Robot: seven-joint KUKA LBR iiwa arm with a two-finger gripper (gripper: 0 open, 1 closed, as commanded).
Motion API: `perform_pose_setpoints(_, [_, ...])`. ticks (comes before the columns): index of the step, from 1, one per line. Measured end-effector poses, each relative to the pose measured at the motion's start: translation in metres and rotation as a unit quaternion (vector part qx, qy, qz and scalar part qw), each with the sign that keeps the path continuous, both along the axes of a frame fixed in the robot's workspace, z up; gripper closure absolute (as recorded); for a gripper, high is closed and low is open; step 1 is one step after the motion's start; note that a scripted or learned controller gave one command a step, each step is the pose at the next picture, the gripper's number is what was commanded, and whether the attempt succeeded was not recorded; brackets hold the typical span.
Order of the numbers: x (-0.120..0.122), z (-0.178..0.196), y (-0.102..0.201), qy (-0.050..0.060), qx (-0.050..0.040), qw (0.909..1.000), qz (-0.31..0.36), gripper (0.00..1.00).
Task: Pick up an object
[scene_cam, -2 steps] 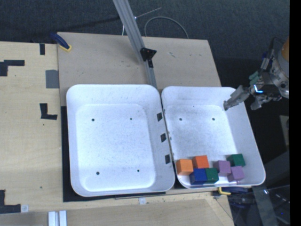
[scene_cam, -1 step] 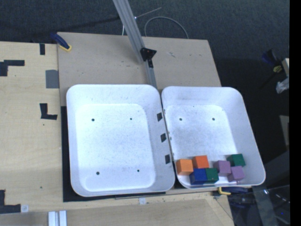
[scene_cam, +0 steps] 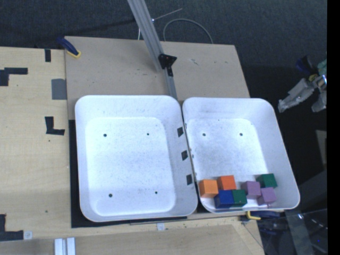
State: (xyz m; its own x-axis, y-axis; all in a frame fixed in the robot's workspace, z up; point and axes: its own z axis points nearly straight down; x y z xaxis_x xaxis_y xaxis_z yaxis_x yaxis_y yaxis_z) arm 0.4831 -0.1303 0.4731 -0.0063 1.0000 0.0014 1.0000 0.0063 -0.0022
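Well off to the right of both bins, the end effector (scene_cam: 297, 97) hangs beyond the right bin (scene_cam: 228, 110), outside its rim and over the dark floor area; whether it is open or closed I cannot tell, since it shows small and blurred at the picture's edge. It carries nothing that I can see.

All the candidate objects sit crowded into the near corner of the right bin, likely slid together against its front wall: two orange blocks (scene_cam: 209, 187) and (scene_cam: 228, 183) side by side, a blue block (scene_cam: 224, 197) touching a green block (scene_cam: 239, 197), two purple blocks (scene_cam: 253, 188) and (scene_cam: 268, 195), and a dark green block (scene_cam: 267, 180) nearest the right wall. They touch or nearly touch, so there is little gap for a clean descent between them.

The left bin (scene_cam: 127, 142) offers a bare floor, and most of the right bin's floor is open too. In my judgement the orange blocks on the cluster's left flank are easiest to reach, having free floor on two sides. The front wall and rim crowd the blue, green and purple ones. A slanted metal rail (scene_cam: 146, 23) crosses the counter (scene_cam: 32, 89) behind the bins, away from the approach.
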Motion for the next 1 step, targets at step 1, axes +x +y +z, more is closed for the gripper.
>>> perform_pose_setpoints(1, [0.0284, -0.1168, 0.0743, 0.003, -0.0001, 1.0000, -0.001, 0.00])
